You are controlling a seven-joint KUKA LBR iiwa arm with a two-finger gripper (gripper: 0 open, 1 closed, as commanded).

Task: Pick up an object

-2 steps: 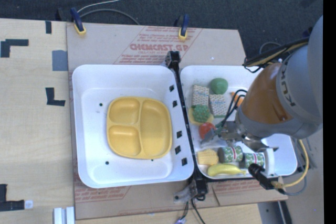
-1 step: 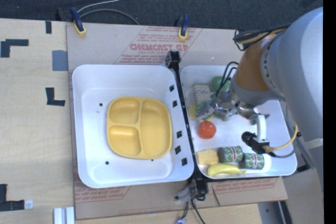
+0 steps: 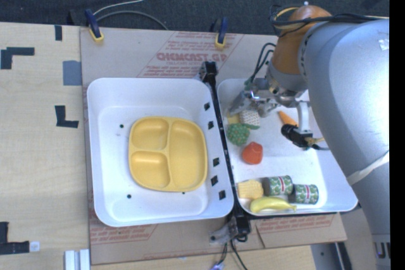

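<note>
Camera view: my claw (image 3: 252,104) is low in the back left corner of the right bin (image 3: 285,158), right above a pale cob-like piece (image 3: 250,117), with a green broccoli (image 3: 238,134) just beside it. I cannot tell whether the claw is spread or pressed together, and nothing visibly sits in it, so I judge the pick not yet done: grasp and lift remain. Other candidates all lie on the bin floor: a red piece (image 3: 252,153), an orange carrot (image 3: 288,118), a yellow corn (image 3: 249,188), two green cans (image 3: 278,185) and a banana (image 3: 272,204) along the front. The left bin (image 3: 107,136) holds a yellow divided plate (image 3: 168,153), well apart from my claw.
</note>
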